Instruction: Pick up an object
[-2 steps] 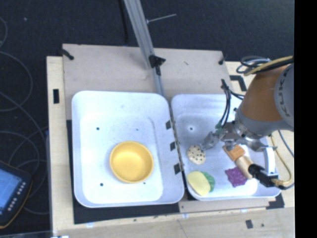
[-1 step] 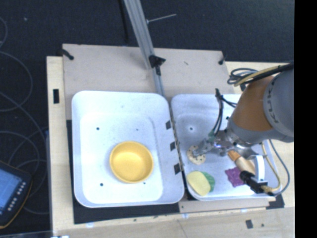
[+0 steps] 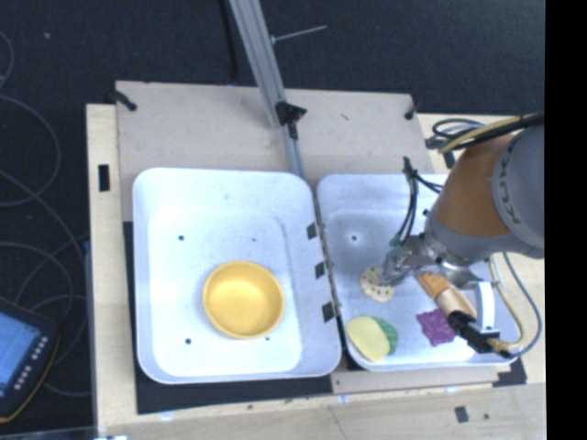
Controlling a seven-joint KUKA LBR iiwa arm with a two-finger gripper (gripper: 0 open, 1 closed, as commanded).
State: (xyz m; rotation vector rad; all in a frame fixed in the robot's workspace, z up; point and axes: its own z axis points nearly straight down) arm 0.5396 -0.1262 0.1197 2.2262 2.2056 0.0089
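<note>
Two white bins on the table; claw (image 3: 393,266) hovers by the beige holed piece (image 3: 376,285) in the right bin (image 3: 353,204), grip state unreadable. It should center first, squeeze after.

Setting: robotics laboratory test cell. Evidence: pale wooden bench (image 3: 105,246) bearing two white bins (image 3: 156,200) on dark flooring; loose cables (image 3: 37,200) along the left of the frame; handheld control pendant (image 3: 20,356) at lower left; aluminium mounting rail (image 3: 261,53) at upper centre.
</note>
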